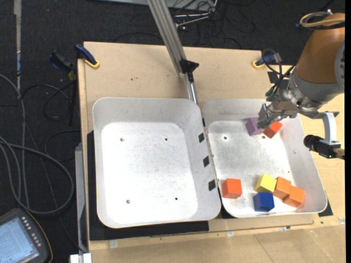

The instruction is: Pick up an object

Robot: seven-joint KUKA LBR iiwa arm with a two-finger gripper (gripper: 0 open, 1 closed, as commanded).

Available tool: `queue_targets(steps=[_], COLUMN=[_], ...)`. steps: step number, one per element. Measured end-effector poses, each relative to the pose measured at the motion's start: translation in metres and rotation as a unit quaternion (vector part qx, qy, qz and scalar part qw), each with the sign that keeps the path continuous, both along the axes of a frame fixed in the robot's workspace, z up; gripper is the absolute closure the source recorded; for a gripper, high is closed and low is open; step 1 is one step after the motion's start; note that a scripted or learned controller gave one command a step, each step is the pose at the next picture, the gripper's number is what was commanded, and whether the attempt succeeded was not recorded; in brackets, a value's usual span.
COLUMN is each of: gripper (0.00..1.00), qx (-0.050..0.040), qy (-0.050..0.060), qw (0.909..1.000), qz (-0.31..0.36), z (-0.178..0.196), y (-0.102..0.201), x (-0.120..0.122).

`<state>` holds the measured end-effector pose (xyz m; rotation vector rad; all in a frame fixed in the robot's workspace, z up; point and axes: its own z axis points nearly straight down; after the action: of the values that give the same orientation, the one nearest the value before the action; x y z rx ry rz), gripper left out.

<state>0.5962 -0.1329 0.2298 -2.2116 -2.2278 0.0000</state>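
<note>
At the upper right of the frame, the two-finger gripper (269, 119) hangs low over the right-hand white bin (311, 163), just above a small red-orange block (272, 129) and a touching purple block (253, 126). Whether the claw is spread or pinching cannot be told. A good pick probably centres on one block, clear of its neighbour. No readable writing appears.

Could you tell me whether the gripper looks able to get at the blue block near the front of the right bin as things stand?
Probably yes: the blue block lies with open space above it. The yellow block touching it could crowd the gripper.
</note>
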Motion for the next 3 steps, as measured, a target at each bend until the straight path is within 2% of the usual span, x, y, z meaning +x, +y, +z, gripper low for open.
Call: queue_targets(steps=[2, 3], gripper=[1.00, 1.00], qx=[0.0000, 0.0002], qy=[0.000, -0.002], qw=[1.0000, 1.0000], qz=[0.000, 0.001], z=[-0.005, 0.005], y=[0.089, 0.144], x=[-0.041, -0.048])
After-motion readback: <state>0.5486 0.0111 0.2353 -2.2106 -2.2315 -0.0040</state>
